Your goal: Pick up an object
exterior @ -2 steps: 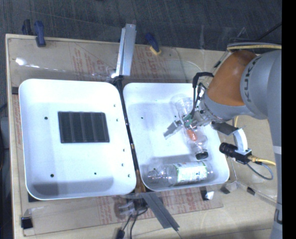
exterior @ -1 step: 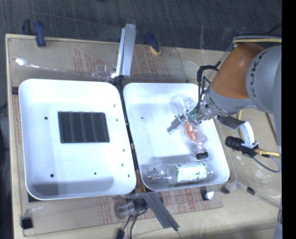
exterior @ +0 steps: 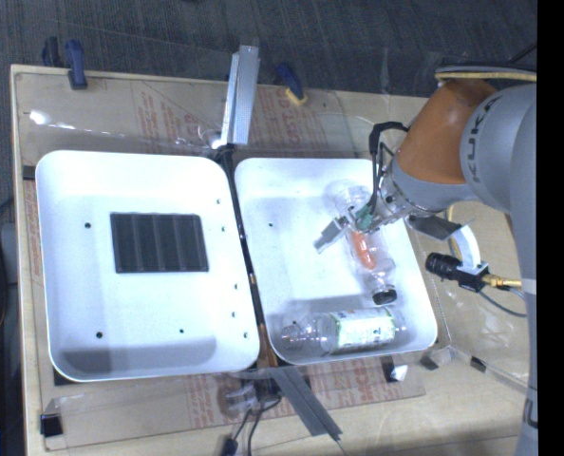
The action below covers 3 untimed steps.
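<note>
The grey KUKA arm [exterior: 472, 150] reaches into the right shallow white bin [exterior: 282, 255], its two-finger gripper [exterior: 344, 228], spread unreadable, over the clear orange-filled plastic bottle [exterior: 367, 255]; best centre on the bottle's body before closing.

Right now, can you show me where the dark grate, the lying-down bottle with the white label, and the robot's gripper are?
dark grate [exterior: 159, 242], camera view, middle of its slats in the left bin.
bottle [exterior: 365, 331], camera view, on its white label.
gripper [exterior: 337, 231], camera view, at its fingertips in the right bin.
</note>
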Each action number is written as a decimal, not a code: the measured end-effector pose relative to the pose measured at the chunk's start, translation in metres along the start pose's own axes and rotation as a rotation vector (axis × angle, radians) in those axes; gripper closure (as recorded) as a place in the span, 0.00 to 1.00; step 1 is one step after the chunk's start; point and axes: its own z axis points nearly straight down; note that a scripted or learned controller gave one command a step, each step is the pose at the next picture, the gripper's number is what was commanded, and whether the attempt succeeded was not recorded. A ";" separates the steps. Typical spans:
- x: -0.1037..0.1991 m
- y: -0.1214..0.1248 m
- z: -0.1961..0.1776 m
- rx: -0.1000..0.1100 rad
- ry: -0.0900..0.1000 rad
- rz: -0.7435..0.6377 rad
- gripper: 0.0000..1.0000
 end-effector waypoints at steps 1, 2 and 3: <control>-0.001 -0.001 -0.029 0.001 0.001 -0.026 0.00; -0.008 0.017 -0.003 0.001 0.000 -0.006 0.00; 0.000 0.001 -0.018 0.003 0.003 -0.005 0.00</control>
